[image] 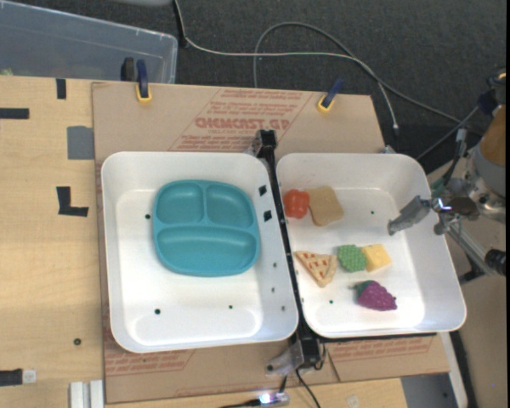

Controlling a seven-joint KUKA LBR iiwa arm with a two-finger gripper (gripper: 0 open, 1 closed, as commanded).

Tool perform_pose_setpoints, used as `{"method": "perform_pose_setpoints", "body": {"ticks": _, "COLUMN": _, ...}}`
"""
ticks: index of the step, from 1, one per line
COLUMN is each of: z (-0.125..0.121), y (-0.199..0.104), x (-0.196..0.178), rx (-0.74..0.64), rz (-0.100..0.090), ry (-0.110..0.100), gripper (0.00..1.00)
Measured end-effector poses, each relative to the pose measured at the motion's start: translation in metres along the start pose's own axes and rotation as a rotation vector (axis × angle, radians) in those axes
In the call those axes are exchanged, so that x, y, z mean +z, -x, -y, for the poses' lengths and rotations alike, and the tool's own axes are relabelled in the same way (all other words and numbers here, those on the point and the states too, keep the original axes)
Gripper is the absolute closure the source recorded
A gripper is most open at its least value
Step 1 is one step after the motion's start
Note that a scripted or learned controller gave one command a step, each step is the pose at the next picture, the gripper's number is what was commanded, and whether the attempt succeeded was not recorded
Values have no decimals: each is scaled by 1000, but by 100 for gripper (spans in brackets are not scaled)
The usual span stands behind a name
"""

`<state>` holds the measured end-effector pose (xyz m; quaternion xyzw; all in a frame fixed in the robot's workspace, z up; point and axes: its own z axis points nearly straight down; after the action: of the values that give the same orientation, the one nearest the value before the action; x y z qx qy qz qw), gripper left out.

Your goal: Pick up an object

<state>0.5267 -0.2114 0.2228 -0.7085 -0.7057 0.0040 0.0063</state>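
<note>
Currently the approach step is in hand: the gripper [405, 220] hangs over the right bin [408, 173], its opening impossible to tell. Toy foods lie nearby; the yellow block [376, 256] is nearest. Next, descend and close.

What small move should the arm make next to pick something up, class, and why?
Probably swing the gripper left and down over the yellow block. The gripper hangs at the right bin's right side, above bare floor, holding nothing, and that block is the nearest toy.
</note>
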Motion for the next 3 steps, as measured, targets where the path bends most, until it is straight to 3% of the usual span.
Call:
{"method": "perform_pose_setpoints", "body": {"ticks": 1, "z": -3, "y": -1, "x": -8, "rx": -5, "rz": 4, "ry": 13, "gripper": 0}}
{"method": "perform_pose_setpoints", "body": {"ticks": 3, "z": 3, "y": -12, "x": 118, "rx": -5, "rz": 1, "ry": 7, "gripper": 0}}
